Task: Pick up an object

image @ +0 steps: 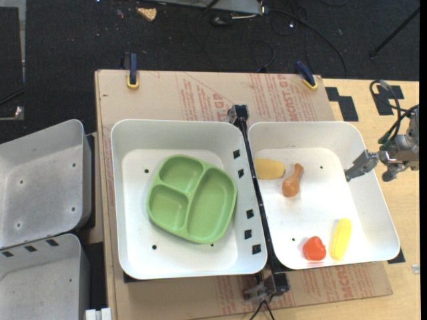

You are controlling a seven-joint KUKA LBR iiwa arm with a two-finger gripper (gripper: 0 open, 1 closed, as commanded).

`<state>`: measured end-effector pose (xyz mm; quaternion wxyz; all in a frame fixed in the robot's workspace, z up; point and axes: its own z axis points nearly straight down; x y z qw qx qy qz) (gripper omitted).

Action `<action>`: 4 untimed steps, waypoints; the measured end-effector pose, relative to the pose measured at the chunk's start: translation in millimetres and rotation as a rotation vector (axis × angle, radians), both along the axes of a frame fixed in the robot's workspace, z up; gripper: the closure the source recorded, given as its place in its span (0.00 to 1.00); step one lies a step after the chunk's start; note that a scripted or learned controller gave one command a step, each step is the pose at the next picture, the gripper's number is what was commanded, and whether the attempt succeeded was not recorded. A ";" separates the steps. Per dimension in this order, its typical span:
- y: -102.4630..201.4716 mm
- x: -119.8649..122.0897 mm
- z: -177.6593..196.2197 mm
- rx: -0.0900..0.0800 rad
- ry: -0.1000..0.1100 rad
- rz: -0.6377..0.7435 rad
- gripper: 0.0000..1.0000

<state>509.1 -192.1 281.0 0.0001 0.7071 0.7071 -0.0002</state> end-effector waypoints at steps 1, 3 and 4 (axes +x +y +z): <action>0.0 0.0 0.0 0.000 0.000 0.000 0.00; 7.3 4.7 -104.4 0.002 0.003 -0.001 0.00; 8.3 4.7 -147.2 0.001 0.003 -0.002 0.00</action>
